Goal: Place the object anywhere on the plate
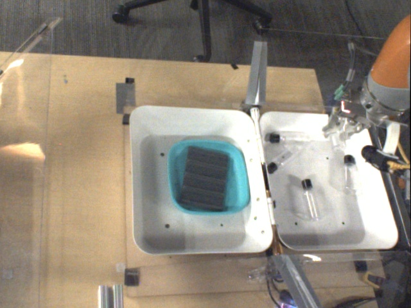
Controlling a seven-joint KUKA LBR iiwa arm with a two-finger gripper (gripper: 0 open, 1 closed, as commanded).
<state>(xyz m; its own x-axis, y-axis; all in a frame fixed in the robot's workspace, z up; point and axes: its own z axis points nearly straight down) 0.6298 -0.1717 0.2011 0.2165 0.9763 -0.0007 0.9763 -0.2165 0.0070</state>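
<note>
A teal plate sits in the middle of the left white bin. On it lies a dark grey ridged block, roughly centred and within the plate's rim. My gripper hangs over the back right corner of the right bin, far from the plate and the block. Nothing shows between its fingers. The grey wrist with the orange band rises above it at the right edge.
Several clear vials with black caps lie in the right bin, such as one near the middle and one close under the gripper. A metal bar stands behind the ridge between the bins. A chair base is on the floor behind the bench.
</note>
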